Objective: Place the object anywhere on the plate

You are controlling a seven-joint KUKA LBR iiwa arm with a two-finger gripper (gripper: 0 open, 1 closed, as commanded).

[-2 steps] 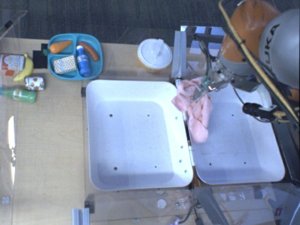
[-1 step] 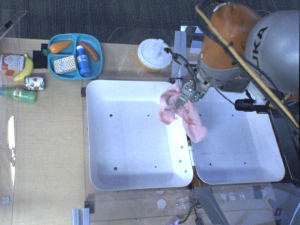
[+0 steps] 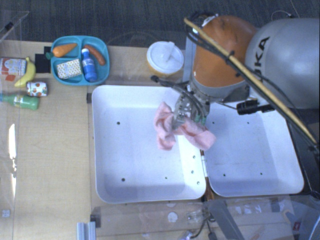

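A pink cloth [image 3: 167, 126] hangs bunched over the right side of the left white bin [image 3: 125, 154], with one end trailing across the rim toward the right bin [image 3: 255, 154]. My gripper [image 3: 183, 116] points down into the middle of the cloth and is shut on it, so fabric droops on both sides of the fingers. The blue divided plate [image 3: 102, 51] lies on the bench at the far left, beyond the left bin's back corner and well away from the gripper. It holds a toy carrot [image 3: 65, 49], a blue bottle [image 3: 89, 64], a sausage and a cracker.
A white lidded cup [image 3: 165, 58] stands behind the left bin, between the plate and the arm. A banana [image 3: 27, 71], a small can [image 3: 36, 88], a green bottle [image 3: 20, 101] and a carton sit at the bench's left edge.
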